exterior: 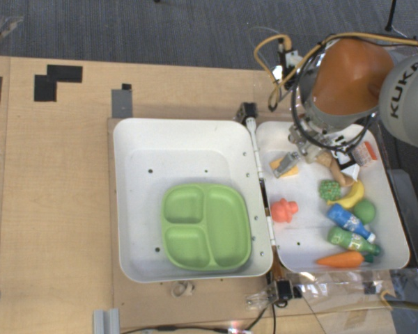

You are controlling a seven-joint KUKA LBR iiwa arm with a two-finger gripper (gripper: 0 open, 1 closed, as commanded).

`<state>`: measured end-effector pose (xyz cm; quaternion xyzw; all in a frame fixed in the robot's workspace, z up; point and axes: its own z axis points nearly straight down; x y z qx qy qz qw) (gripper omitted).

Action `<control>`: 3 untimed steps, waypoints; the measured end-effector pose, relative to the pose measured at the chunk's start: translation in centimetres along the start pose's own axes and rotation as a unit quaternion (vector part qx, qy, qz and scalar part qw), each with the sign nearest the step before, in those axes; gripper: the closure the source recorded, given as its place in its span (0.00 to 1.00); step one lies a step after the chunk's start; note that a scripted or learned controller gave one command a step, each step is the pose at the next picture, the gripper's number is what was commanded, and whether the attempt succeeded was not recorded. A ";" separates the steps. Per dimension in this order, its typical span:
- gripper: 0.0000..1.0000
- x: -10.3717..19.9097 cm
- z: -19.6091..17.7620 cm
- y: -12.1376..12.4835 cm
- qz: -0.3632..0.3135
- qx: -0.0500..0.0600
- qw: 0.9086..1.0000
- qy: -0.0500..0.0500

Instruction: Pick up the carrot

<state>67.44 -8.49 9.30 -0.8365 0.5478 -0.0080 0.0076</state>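
1. I see the arm (348, 75) over the upper part of the right bin (397, 249), its orange band uppermost.
2. The gripper (303, 148) hangs below the wrist at the bin's top. I cannot tell whether it is released or clenched, as the wrist and cables hide it.
3. The carrot (340, 259) lies flat near the bottom wall of the right bin, well apart from the gripper, with its point towards the left.
4. Just above the carrot I note a green bottle (352, 240), then a blue bottle (348, 219), a green ball (364, 209), a banana (350, 195) and a broccoli piece (329, 189).
5. A red toy (284, 210) sits near the bin's left wall; a yellow and grey item (285, 165) lies above it, near the gripper.
6. The left bin (132, 186) holds a green divided tray (207, 226) in its lower half.
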 end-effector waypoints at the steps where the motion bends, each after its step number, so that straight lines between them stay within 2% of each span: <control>1: 0.00 -0.1 0.0 -0.1 0.041 0.000 0.999 -0.001; 2: 1.00 -0.1 -1.5 -0.5 0.043 0.008 0.999 0.000; 3: 0.00 -0.1 -1.4 -0.5 0.043 0.007 0.999 -0.001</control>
